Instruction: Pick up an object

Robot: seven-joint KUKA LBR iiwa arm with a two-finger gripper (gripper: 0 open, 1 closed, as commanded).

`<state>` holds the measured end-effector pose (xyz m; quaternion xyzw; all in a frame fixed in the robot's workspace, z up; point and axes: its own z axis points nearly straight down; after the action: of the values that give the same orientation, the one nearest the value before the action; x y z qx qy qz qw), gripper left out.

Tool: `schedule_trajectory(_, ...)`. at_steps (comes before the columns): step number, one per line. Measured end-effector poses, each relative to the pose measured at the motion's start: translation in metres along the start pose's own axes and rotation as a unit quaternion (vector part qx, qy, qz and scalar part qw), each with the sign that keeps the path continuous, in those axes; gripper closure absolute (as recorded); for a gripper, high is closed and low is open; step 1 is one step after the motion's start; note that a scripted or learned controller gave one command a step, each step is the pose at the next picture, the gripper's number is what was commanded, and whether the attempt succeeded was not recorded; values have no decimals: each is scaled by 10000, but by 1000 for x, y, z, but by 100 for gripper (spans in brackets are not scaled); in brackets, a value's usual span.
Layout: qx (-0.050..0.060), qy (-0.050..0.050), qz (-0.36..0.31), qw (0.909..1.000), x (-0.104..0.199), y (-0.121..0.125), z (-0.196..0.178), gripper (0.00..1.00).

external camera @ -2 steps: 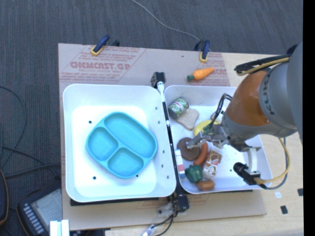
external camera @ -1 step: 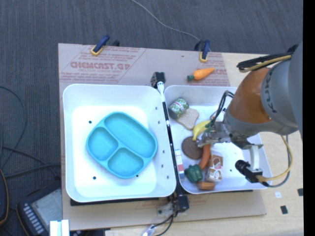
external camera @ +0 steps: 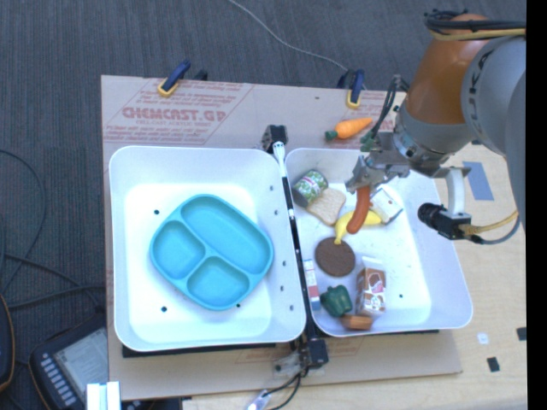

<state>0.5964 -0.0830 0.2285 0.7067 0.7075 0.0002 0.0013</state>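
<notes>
My gripper [external camera: 366, 180] is over the upper part of the right bin [external camera: 444, 289]. Its dark fingers are shut on the top end of a red-orange sausage [external camera: 359, 210]. The sausage hangs slanting down to the left, and its lower end is over a yellow banana [external camera: 344, 226]. Beside them in the bin are a bread slice [external camera: 326, 205], a green-and-white round item [external camera: 312, 183], a brown round patty [external camera: 335, 257], a green pepper [external camera: 337, 298], a small printed carton [external camera: 372, 288] and a white piece [external camera: 387, 205].
The left bin [external camera: 137, 186] holds a blue divided plate [external camera: 211, 250]. A toy carrot [external camera: 350, 128] lies on the board behind the right bin. A small orange piece [external camera: 359, 321] lies at the right bin's front rim. A black clip [external camera: 274, 137] stands where the bins meet.
</notes>
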Motion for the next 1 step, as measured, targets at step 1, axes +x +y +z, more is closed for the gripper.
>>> schedule_trajectory(1, 11, -9, -4, 10000, 0, 0, -9, 100)
